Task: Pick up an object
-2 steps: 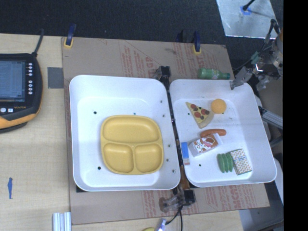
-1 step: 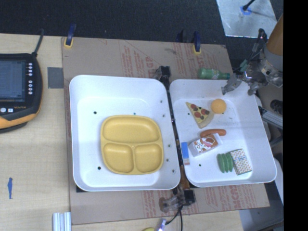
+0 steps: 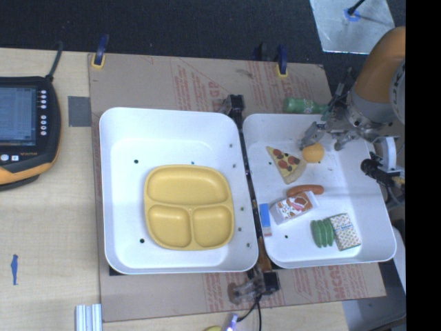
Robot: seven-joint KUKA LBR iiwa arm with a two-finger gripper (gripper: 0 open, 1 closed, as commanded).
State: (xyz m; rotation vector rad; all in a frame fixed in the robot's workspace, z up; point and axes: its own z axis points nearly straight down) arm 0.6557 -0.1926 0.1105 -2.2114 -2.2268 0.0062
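Observation:
My gripper [image 3: 325,139] hangs over the far part of the right bin [image 3: 375,212], its fingers spread and open with nothing between them. A small orange ball [image 3: 313,154] lies just below its left finger, close to it. A pizza slice [image 3: 284,162] lies to the left of the ball. Nearer the front are a red sausage [image 3: 304,191], a white and red carton [image 3: 293,208], a blue piece [image 3: 264,218], a green pickle [image 3: 321,232] and a patterned box [image 3: 345,231].
The left bin [image 3: 124,143] holds a yellow divided tray [image 3: 188,206]. A green object [image 3: 300,105] lies outside the right bin's far rim. A control pendant [image 3: 24,129] rests at the bench's left edge.

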